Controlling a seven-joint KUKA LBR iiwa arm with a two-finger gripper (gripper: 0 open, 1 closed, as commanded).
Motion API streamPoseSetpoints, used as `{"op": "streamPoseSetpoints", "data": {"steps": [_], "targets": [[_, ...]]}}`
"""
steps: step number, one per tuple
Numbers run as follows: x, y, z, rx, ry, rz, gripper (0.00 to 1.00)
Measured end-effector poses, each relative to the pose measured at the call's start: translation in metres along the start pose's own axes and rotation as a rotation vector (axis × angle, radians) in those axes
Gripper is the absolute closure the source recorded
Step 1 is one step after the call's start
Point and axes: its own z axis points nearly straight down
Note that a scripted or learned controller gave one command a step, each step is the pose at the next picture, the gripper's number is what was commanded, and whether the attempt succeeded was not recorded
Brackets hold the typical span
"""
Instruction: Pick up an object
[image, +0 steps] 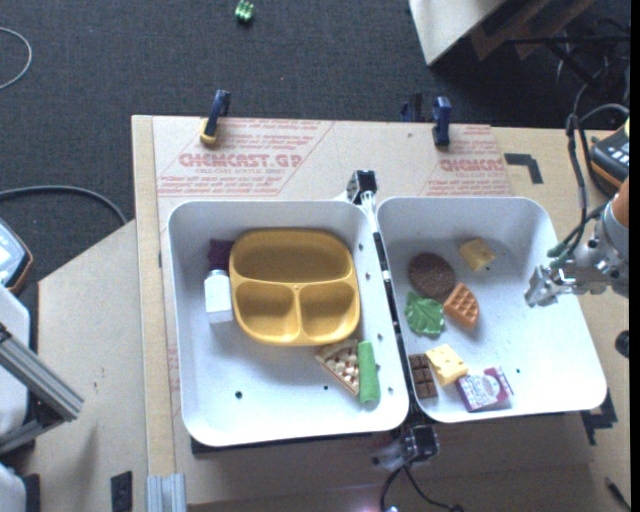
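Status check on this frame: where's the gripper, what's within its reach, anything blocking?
Gripper at right bin's right edge, nothing between its fingers. Nearest items: cheese wedge, waffle. Path to both unobstructed.

The desk (300, 145) is a pale board printed with red lettering, held at its far edge by two clamps: a blue and yellow one (214, 118) at the far left and a blue one (440, 120) further right. Two shallow white bins sit directly on it, touching side by side: the left bin (190, 300) and the right bin (560, 350). A black clip (363, 184) sits at the far end of the seam between them.
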Motion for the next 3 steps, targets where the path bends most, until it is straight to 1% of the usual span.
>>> {"op": "streamPoseSetpoints", "data": {"steps": [1,2,3], "targets": [[0.0,0.001,-0.003,0.004,0.001,0.0,1.0],[0.048,0.034,0.0,0.004,0.003,-0.005,1.0],[0.099,0.049,-0.009,0.004,0.003,-0.004,1.0]]}}
